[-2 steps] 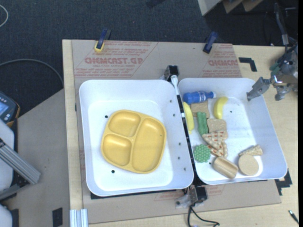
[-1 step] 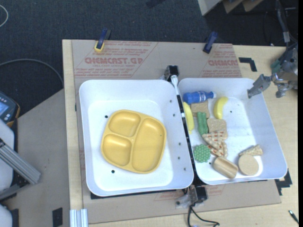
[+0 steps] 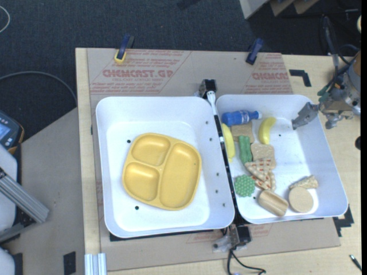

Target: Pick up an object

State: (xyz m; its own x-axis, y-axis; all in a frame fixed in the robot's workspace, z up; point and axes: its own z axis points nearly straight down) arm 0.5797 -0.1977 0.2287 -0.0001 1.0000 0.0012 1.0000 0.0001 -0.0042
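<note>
My gripper (image 3: 317,120) hangs over the far right corner of the right bin (image 3: 321,153), open, with nothing between its fingers (image 3: 304,116). Left of it lie the toy foods: a blue bottle (image 3: 239,117), a yellow banana (image 3: 266,129), a second yellow piece (image 3: 229,141), a green pod (image 3: 245,148) and crackers (image 3: 261,164). Nearer the front edge sit a green round piece (image 3: 245,185), a tan bread roll (image 3: 272,202) and a round cookie (image 3: 302,199). The nearest object, the banana, is about a hand's width left of the gripper.
The left bin (image 3: 114,130) holds a yellow divided plate (image 3: 162,171). Black clips (image 3: 209,87) sit along the seam between the bins. The right half of the right bin is bare white floor. Cardboard (image 3: 172,67) lies under both bins.
</note>
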